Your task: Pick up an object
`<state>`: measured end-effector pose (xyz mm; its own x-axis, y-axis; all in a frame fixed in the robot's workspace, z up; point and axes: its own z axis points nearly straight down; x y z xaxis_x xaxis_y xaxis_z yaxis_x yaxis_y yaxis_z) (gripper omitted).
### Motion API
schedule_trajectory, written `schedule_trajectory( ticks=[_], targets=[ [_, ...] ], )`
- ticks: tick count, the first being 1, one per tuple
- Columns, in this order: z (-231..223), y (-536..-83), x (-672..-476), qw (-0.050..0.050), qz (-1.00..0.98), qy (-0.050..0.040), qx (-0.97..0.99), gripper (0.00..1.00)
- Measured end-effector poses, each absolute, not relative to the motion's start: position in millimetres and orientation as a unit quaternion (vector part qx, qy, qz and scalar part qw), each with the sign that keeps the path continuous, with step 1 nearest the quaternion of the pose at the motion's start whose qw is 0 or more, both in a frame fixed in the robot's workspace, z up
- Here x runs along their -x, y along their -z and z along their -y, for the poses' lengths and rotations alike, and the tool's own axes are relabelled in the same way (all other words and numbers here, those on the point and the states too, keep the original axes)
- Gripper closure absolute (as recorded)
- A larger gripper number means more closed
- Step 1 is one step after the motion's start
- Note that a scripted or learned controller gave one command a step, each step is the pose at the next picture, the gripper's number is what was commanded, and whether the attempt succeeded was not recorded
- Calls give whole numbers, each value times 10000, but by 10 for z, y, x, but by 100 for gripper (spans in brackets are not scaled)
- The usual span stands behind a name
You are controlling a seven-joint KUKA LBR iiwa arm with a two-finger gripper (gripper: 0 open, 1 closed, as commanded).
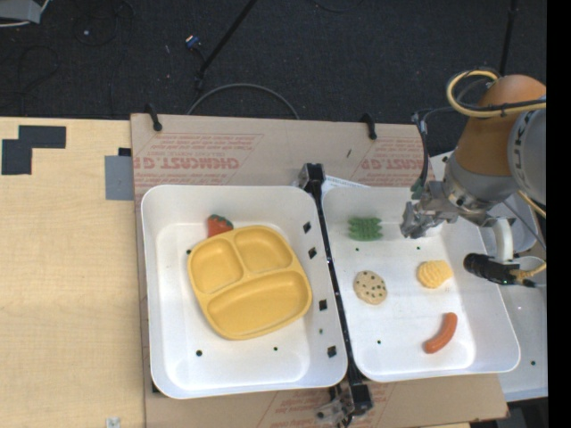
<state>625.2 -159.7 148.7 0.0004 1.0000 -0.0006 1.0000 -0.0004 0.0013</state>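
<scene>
A robotics lab or test bench: two white bins sit on taped-down cardboard beside a plywood board, clipped at the edges. Loose black cables trail over the dark floor behind. An industrial arm with an orange band reaches in from the right, and toy food lies in the right bin

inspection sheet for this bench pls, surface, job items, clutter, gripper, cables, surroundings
surface: two white bins side by side, left bin, right bin, on cardboard.
job's things: in the right bin, green piece, cookie, yellow piece, sausage; left bin holds yellow divided tray with a red item at its far edge.
clutter: nothing seen.
grippers: gripper over the right bin's far side, right of the green piece, nothing seen held.
cables: yellow loop on the arm; black leads on the dark floor.
surroundings: wooden bench.
</scene>
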Motion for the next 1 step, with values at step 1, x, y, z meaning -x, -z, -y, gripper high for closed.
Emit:
schedule_trajectory(
  ticks=[1],
  targets=[
    [1615, -1916, -6282, 8, -7076, -4, -7066, 100]
  ],
)
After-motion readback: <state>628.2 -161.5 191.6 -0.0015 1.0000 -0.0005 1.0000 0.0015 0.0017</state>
